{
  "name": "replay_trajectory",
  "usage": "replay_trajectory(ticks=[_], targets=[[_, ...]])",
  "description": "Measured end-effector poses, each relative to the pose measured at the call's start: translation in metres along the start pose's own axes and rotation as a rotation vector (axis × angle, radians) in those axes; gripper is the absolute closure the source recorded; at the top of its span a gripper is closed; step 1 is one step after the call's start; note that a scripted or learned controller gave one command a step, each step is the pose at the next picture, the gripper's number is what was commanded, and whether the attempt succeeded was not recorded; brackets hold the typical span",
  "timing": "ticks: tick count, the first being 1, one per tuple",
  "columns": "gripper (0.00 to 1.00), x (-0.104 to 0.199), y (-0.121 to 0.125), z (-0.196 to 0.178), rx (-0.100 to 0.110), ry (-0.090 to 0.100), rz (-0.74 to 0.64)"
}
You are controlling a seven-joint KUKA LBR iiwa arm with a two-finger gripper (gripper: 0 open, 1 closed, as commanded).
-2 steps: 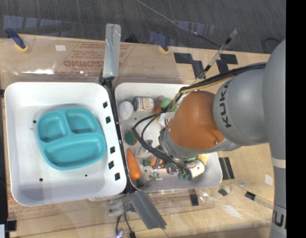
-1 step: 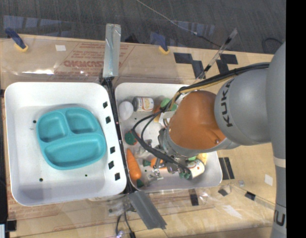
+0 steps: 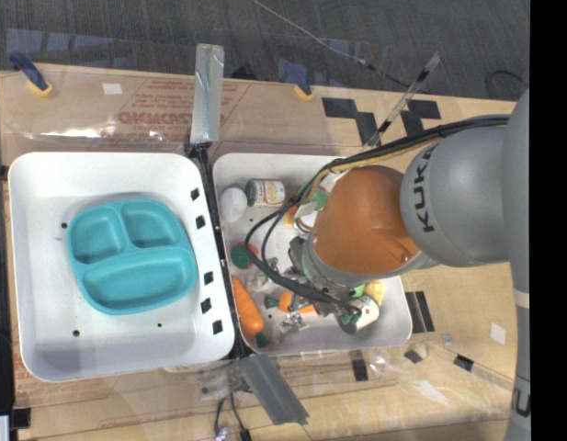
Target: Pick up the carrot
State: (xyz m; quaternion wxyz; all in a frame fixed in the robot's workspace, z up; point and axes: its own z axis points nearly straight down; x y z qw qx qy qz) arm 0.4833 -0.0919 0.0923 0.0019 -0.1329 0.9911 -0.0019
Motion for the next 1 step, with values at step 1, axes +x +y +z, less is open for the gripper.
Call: replay_trajectory(ticks=[1], targets=[[1.0,-0.0024,0.0019,-0.01,0.0,-0.004,-0.009]])
